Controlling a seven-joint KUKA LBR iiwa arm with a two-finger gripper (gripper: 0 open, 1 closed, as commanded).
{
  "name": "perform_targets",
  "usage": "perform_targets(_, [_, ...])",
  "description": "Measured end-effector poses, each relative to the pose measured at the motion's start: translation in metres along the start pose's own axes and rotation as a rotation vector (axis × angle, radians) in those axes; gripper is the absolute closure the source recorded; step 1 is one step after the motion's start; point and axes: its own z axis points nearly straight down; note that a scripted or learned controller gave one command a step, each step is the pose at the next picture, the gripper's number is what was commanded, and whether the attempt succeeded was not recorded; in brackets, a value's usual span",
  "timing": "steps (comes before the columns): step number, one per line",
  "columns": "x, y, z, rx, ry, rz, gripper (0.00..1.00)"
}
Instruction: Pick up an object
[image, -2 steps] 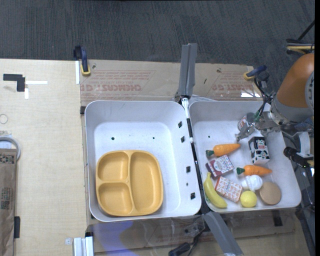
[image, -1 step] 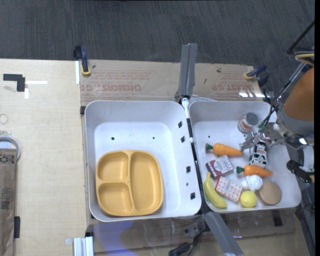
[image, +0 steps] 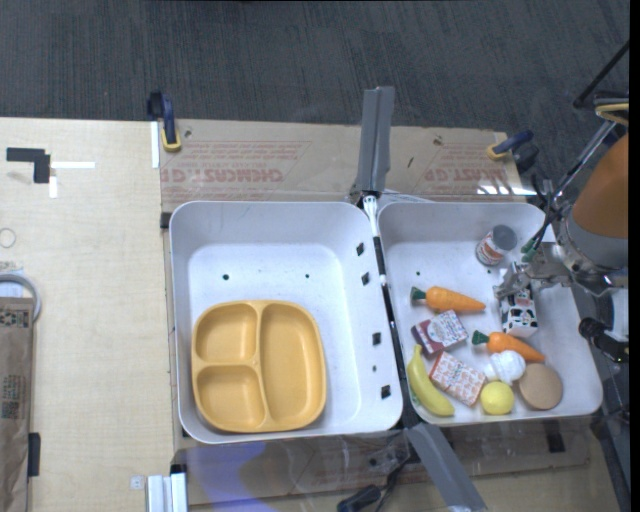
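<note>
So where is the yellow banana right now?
The yellow banana lies in the right white bin, near its front-left corner, beside the red-and-white patterned packet and left of the yellow lemon.

The arm (image: 608, 215) is cut off by the edge at three o'clock. The fingers of the hand (image: 516, 285) are too small and cluttered to be read. The packet print (image: 457, 377) cannot be made out.

the only lettering that can be read stands in red on the cardboard sheet (image: 300, 160) behind the two bins — it appears upside down and mirrored, something like "chemcats" — while print on the small packets is too fine.
</note>
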Motion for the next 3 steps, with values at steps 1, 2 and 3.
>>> perform_targets(1, [0.020,0.015,-0.089,0.002,-0.007,0.273,1.00])
perform_targets(2, [0.020,0.015,-0.097,0.006,-0.008,0.270,1.00])
perform_targets(3, [0.099,0.020,-0.102,0.005,-0.006,0.251,1.00])
